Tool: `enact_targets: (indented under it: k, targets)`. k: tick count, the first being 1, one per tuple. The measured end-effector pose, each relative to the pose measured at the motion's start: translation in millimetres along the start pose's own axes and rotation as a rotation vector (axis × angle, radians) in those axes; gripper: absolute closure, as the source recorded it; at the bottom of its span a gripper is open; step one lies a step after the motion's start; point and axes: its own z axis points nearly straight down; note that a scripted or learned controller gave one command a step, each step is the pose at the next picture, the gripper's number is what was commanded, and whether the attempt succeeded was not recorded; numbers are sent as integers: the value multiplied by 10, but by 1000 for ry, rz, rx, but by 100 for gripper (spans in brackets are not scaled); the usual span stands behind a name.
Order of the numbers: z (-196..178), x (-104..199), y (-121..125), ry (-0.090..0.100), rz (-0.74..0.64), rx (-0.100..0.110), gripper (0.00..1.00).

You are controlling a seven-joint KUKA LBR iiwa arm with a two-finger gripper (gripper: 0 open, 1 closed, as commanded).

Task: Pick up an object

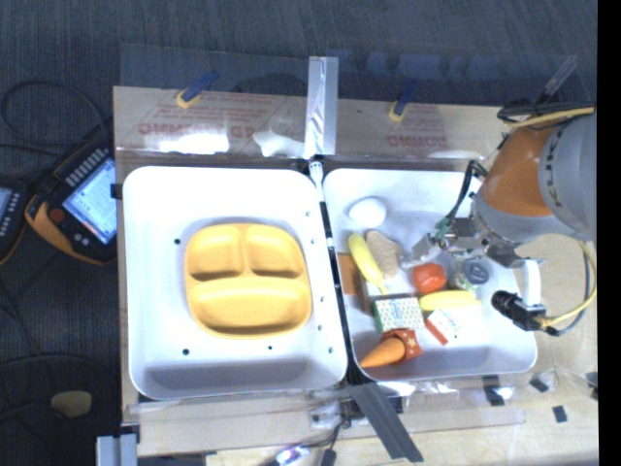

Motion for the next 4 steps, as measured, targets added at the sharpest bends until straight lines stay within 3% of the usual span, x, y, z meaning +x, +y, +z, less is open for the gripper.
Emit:
enact_targets:
  k: [1,2,3,4]
  targets:
    - [-4,-47,-162,1,-99,-1,0]
    - [-6,-2,-271,3,186,-2,0]
    - [-97,-3,-261,5,187,-2,100]
    - [-1237,369,-394,4,125,17,100]
